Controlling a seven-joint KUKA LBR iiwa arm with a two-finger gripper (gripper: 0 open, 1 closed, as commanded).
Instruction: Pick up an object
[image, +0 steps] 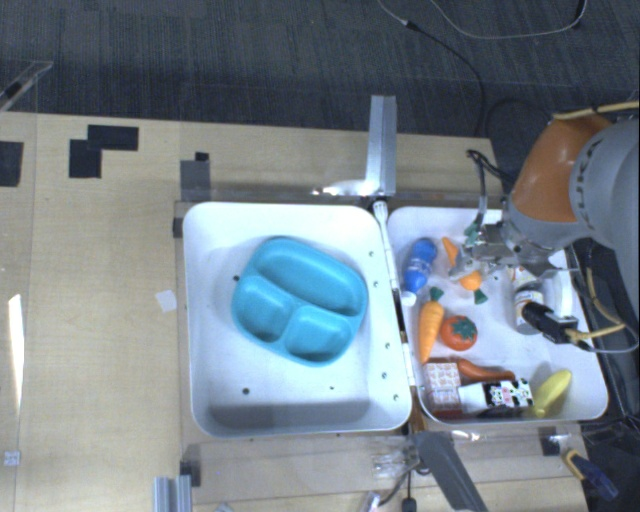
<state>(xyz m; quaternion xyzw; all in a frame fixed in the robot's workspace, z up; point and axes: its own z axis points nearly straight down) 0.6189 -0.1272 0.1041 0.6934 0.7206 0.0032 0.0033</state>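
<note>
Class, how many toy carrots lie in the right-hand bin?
2. A large carrot lies beside the tomato; a smaller carrot lies near the blue bottle. The arm may hide others.

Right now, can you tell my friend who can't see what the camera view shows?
A grey robot arm's claw hangs over the right bin of toy food, near a carrot and tomato. The left bin holds a blue divided plate.

Robotics lab bench, seen from above: pale wooden benchtop (90, 330) with black marker patches at 10 o'clock, two white bins (200, 330) bolted in metal brackets (382, 140) at centre, dark carpet (250, 50) and loose cable (470, 30) at 12 o'clock, grey-and-orange industrial arm (575, 180) at 3 o'clock.
</note>
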